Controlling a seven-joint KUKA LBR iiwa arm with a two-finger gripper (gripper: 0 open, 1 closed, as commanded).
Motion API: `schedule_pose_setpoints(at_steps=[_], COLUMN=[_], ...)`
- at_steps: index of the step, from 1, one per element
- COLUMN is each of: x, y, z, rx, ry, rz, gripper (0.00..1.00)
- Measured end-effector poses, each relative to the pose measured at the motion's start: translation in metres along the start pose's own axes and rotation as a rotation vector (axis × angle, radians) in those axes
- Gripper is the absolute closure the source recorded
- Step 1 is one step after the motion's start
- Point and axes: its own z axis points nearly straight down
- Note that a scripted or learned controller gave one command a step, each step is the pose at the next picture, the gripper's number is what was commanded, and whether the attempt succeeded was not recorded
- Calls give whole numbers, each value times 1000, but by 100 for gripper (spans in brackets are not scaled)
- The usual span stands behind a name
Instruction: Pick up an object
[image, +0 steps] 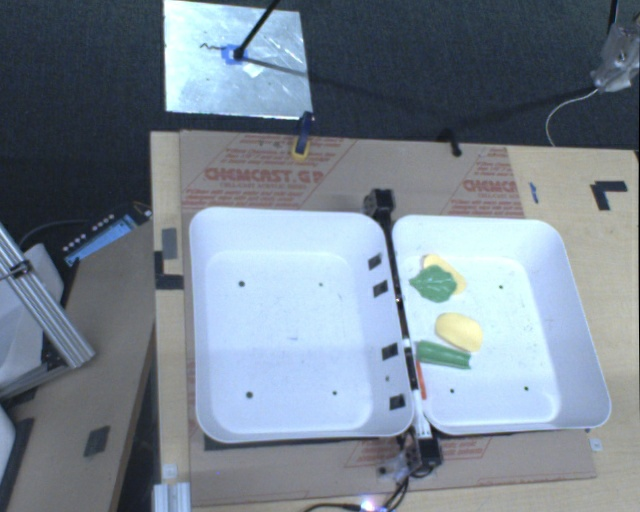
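The right bin (560, 300) holds several small items near its left wall. A green leaf-shaped piece (433, 286) lies partly over a pale yellow piece (441, 267). Below them rests a yellow oval object (459, 331). A long green pod-like object (442, 354) lies touching the oval's lower edge. All of them lie flat on the bin floor.
The left bin (290, 330) adjoins the right one along a seam with black clips (382, 290). A silver sheet (237, 58) lies on the dark floor at the back. A pale fixture with a white cable (615, 55) hangs at top right. A metal frame (40, 310) stands at left.
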Motion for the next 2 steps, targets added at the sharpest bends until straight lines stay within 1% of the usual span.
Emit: schedule_pose_setpoints(at_steps=[1,2], x=[74,134], y=[-1,-12], z=[95,-14], rx=[10,-10], ry=[3,3], rz=[-3,-4], gripper=[100,100])
